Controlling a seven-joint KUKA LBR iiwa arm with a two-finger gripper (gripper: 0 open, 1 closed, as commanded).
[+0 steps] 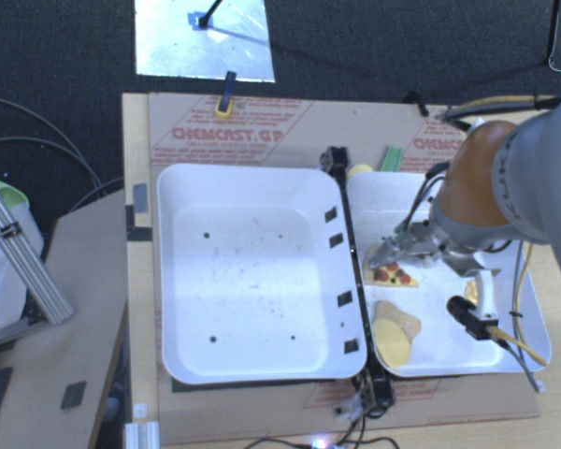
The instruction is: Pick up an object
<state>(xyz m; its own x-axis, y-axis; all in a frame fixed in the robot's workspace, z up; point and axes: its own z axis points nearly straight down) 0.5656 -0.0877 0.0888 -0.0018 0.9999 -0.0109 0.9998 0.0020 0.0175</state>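
- Left bin [182, 251]: smooth white plastic, faintly scuffed.
- Cardboard sheet [262, 124] beneath left bin: matt brown, red print.
- Metal plate [164, 26] behind cardboard sheet: dull, reflective.
- Arm [533, 171]: grey, satin.

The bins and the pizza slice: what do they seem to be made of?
The bins look like moulded white plastic, smooth with a dull sheen and rounded rims. The pizza slice looks like a toy, probably plastic or rubber, judging by its flat, bright colours; the picture leaves this open.
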